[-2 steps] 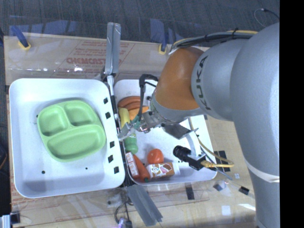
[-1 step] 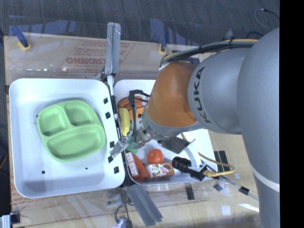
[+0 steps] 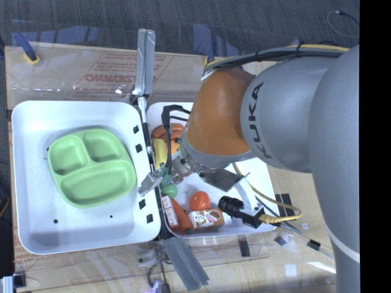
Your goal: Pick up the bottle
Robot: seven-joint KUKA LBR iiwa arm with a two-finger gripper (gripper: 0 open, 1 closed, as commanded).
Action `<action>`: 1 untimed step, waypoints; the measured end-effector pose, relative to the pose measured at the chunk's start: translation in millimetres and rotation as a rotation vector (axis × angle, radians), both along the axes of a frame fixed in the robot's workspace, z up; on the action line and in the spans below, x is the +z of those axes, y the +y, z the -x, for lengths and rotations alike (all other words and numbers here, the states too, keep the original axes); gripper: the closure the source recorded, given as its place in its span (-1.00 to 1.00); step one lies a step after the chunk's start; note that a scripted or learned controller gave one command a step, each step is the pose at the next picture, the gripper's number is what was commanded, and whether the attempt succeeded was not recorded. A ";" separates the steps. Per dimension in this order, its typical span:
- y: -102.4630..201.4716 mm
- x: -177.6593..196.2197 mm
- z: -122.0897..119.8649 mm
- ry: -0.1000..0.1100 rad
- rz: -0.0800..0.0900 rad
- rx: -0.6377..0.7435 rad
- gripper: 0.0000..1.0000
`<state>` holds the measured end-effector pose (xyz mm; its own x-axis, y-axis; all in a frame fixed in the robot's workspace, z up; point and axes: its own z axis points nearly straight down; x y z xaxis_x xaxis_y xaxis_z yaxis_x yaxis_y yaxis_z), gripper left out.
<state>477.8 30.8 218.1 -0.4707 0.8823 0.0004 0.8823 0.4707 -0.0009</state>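
One bottle (image 3: 204, 220) lies in two bins' right one (image 3: 259, 170); pincer (image 3: 160, 180) state unclear.

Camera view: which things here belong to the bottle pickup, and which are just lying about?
Job:
bottle, lying in the right bin
end effector

Lying about:
green plate in the left bin
banana
tomato

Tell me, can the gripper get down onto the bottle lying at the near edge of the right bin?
Probably yes. The bottle lies on its side with its top face uncovered, and the gripper hangs just up-left of it. A tomato touches its far side and the bin wall runs close along its near side, so finger room looks tight.
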 end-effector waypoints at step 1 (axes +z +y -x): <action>83.2 -46.3 3.1 0.007 0.002 -0.215 -1.00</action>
